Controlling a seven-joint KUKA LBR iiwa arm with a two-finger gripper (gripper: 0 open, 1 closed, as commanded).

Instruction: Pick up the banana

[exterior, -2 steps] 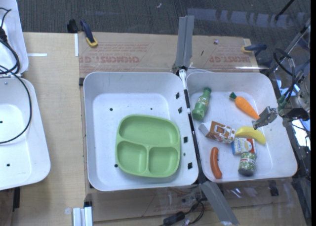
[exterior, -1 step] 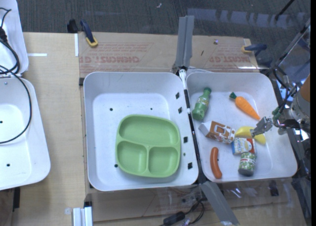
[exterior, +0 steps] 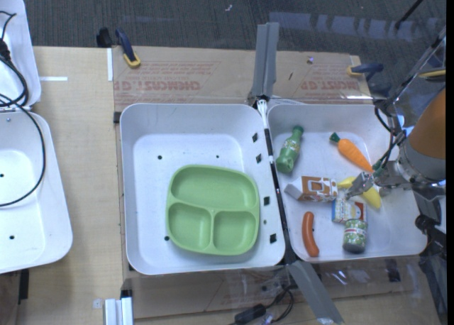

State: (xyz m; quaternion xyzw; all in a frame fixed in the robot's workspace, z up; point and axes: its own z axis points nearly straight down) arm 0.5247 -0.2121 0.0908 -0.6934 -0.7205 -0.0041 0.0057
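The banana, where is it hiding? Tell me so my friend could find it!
Look in the right white bin, at its right side where the grey arm's pincer reaches in. The banana lies right there at the pincer, below the orange carrot and beside a small box. It is the only yellow thing in that bin.

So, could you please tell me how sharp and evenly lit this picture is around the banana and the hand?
Camera view: lighting is soft and even, with faint shadows in the right bin and no strong glare on its white floor; the banana is small and partly covered by the hand, whose metal blurs together at this resolution; the carrot and green bottle read clearly.
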